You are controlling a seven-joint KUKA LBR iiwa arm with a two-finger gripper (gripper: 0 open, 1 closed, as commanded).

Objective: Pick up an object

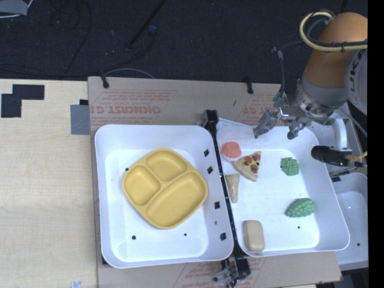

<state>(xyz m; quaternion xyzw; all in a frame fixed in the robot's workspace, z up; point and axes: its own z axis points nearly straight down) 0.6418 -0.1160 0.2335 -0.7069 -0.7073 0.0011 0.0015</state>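
Tan bar (254, 236) lies in the right bin (336, 233); mirrored cardboard lettering (139, 108) unreadable; pincer (278, 131) spread wide, grasping nothing.

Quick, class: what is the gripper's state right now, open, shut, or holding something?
Gripper: open, holding nothing, above the back edge of the right bin.

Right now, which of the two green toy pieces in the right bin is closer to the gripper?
The upper green piece, the one level with the pizza slice, sits closer to the gripper. The other green piece lies lower in the bin, nearer its front edge.
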